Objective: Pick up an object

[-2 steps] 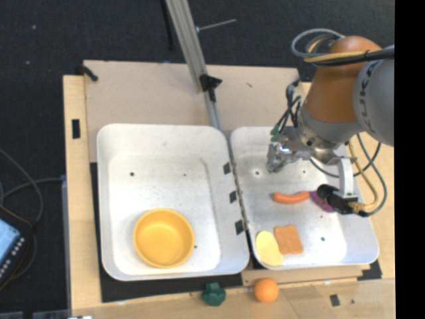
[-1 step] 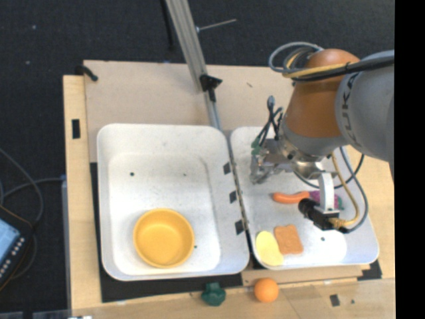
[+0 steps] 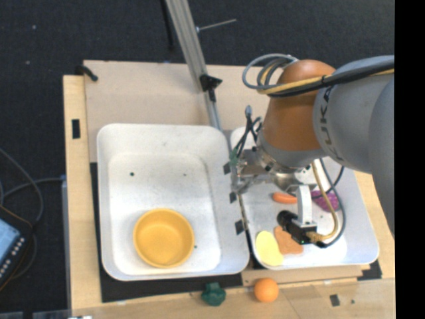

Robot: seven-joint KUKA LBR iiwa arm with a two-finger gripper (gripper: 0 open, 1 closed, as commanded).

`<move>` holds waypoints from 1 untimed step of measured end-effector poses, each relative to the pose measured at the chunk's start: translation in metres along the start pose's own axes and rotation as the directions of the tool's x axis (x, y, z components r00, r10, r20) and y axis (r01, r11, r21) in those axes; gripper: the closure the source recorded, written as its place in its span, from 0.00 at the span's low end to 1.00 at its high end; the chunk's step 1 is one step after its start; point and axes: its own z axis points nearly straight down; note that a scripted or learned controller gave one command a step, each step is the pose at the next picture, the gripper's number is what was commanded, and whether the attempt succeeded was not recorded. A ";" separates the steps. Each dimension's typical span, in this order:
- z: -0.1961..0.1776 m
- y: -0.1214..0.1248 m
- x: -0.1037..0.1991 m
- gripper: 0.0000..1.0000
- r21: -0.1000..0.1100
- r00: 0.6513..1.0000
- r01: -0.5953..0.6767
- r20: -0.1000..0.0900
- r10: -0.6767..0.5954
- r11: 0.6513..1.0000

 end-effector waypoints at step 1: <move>-0.006 -0.019 0.053 1.00 0.000 1.000 0.002 -0.001 -0.002 1.000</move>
